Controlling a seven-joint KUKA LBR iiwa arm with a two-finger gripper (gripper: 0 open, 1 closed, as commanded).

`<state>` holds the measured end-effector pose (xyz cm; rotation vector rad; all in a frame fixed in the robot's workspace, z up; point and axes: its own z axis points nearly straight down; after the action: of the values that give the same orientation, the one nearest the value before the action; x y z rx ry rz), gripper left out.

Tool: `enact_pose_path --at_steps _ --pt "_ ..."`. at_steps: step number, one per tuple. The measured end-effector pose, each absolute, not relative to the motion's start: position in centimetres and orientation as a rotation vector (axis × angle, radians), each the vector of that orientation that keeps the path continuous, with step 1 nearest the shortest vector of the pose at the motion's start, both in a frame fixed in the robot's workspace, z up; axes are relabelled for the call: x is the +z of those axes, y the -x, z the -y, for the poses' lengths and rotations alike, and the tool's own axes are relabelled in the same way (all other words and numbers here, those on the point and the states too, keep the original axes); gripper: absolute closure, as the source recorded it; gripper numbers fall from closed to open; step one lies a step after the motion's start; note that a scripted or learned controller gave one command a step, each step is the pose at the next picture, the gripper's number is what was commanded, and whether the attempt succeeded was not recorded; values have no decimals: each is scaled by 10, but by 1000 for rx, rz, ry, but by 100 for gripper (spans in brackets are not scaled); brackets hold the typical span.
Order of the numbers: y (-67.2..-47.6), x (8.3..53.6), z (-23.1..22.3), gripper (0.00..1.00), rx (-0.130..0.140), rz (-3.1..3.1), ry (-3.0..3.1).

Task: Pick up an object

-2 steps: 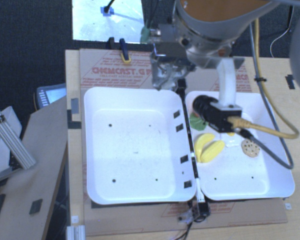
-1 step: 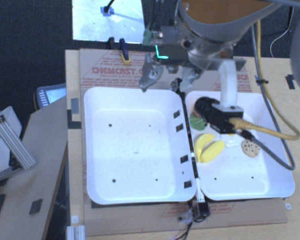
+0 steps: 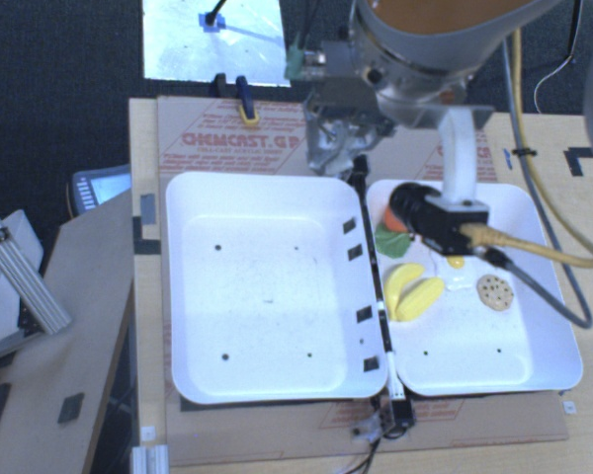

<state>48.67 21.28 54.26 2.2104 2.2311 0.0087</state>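
Note:
The right bin [image 3: 494, 363] holds a pair of yellow banana-like pieces [image 3: 412, 291] near its left wall. A round speckled cookie [image 3: 494, 291] lies to their right. A green and orange item [image 3: 389, 235] sits at the bin's back left, partly hidden by robot hardware, and a small yellow bit [image 3: 457, 262] peeks out beside it. My gripper [image 3: 338, 154] hangs high over the back edge where the two bins meet, behind all of these things, under the grey and orange arm.
The left bin [image 3: 267, 294] stands beside the right one, with a black clipped divider [image 3: 371, 284] between them. A cardboard sheet [image 3: 232, 138] lies under both bins. A yellow cable [image 3: 534, 250] trails across the right bin's back.

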Motion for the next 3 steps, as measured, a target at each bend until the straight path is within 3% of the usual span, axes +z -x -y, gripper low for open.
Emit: enact_pose_path --at_steps 1,2,3 --pt "-487 542 -213 0 7 -2233 -2210" --pt "-487 553 -213 100 11 -2236 -2205" --pt "-487 553 -213 0 10 -2239 -2203"
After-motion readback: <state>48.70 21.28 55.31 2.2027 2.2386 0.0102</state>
